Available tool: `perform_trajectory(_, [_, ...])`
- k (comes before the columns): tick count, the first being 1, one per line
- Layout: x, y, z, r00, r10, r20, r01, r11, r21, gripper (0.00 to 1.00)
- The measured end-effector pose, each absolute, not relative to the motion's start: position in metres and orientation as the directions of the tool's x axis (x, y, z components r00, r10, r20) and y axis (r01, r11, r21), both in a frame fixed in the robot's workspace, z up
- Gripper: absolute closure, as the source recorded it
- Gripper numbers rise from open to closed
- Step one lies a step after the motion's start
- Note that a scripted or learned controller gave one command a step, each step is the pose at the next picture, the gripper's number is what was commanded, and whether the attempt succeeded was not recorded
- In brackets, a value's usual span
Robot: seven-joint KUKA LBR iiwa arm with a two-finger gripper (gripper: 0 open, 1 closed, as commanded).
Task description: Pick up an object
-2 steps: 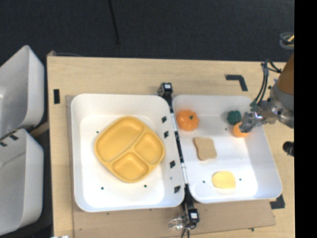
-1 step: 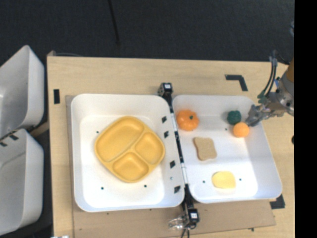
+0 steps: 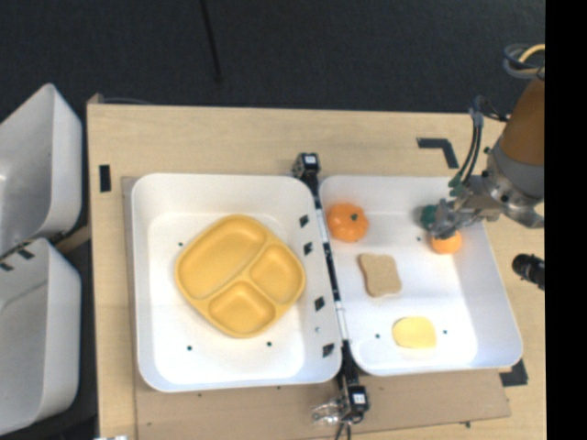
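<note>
Four toy foods lie in the right bin (image 3: 477,333). Seen from the camera view, the gripper (image 3: 440,220) hangs directly over a small orange piece (image 3: 447,242) by that bin's far right wall; its jaw state cannot be told. A straight, centred descent seems wise, since the wall crowds one side. Open floor lies toward the bread slice (image 3: 379,274).

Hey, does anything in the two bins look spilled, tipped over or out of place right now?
Nothing stands out. The yellow divided plate lies flat in the left bin; the toy pumpkin, bread slice and yellow piece sit apart in the right bin.
</note>
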State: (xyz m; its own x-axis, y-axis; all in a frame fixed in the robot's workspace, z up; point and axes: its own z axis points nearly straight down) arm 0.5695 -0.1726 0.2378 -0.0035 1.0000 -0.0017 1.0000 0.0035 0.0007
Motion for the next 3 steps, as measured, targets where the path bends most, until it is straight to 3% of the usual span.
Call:
perform_trajectory(2, [0.564, -0.068, 0.257, -0.008, 1.0, 0.002, 1.0, 0.008, 0.001, 1.0])
perform_trajectory(3, [0.562, -0.012, 0.245, -0.006, 1.0, 0.001, 1.0, 0.006, 0.0, 1.0])
